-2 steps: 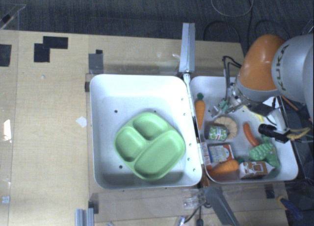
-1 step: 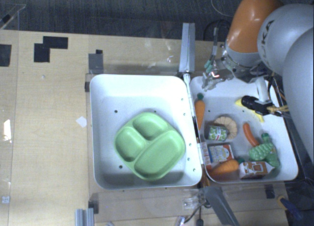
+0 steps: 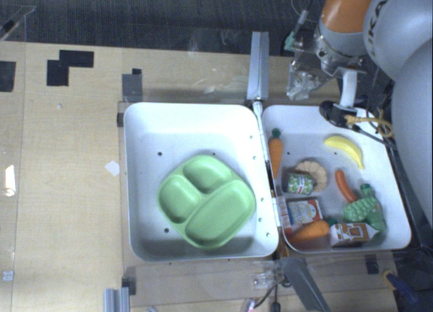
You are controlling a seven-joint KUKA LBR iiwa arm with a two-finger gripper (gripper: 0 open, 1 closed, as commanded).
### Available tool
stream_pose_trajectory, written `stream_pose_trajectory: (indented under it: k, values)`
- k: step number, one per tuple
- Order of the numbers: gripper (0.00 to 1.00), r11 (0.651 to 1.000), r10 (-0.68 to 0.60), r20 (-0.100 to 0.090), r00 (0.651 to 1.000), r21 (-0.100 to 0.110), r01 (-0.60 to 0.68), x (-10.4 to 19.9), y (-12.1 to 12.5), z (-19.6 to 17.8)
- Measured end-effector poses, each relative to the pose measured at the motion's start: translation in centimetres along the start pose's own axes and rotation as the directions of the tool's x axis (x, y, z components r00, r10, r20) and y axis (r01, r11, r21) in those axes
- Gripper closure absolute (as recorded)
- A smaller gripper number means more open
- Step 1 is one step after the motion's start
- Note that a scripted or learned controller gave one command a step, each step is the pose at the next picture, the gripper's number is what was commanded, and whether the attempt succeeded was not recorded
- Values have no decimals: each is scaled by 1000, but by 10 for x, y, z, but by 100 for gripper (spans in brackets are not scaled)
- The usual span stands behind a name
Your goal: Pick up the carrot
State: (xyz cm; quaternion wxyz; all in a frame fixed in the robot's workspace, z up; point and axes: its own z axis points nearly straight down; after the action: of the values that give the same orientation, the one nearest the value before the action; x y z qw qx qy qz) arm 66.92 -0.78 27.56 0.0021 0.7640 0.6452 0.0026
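A: Where's the pincer (image 3: 302,86)?

B: Up past the far edge of the right bin (image 3: 399,189), over the counter (image 3: 67,189), hanging off the orange-banded wrist. Clear, glassy fingers, hard to read against the wood. Can't tell whether spread or pressed together. Nothing visible between them.

A: And the carrot (image 3: 275,155)?

B: Inside the right bin, hard against its left wall, lying lengthwise along that wall with the green top toward the far edge. Just beside a small green-labelled can (image 3: 298,183) and a round biscuit-like piece (image 3: 314,171).

A: Anything else close by?

B: Banana (image 3: 345,149) toward the far right corner, a red sausage-like piece (image 3: 345,185) below it, cartons (image 3: 302,209) and another orange vegetable (image 3: 310,231) along the near edge. Green divided plate (image 3: 207,199) alone in the left bin (image 3: 142,168).

A: So, which step?

B: Looks like the approach, not yet begun in earnest. Well apart from the carrot.

A: Next move?

B: Probably a shift toward the bin's left wall, then a descent. Likely tight: wall on one side, can on the other. Best bet, fingers straddling the carrot's width.
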Motion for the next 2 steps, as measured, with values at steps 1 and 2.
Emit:
stream_pose_trajectory:
  k: [1,2]
  values:
    - [100,551,-835,1,551,-2,835,9,-1,-11]
    - [100,810,-587,-1,810,-1,587,41,-85,-26]
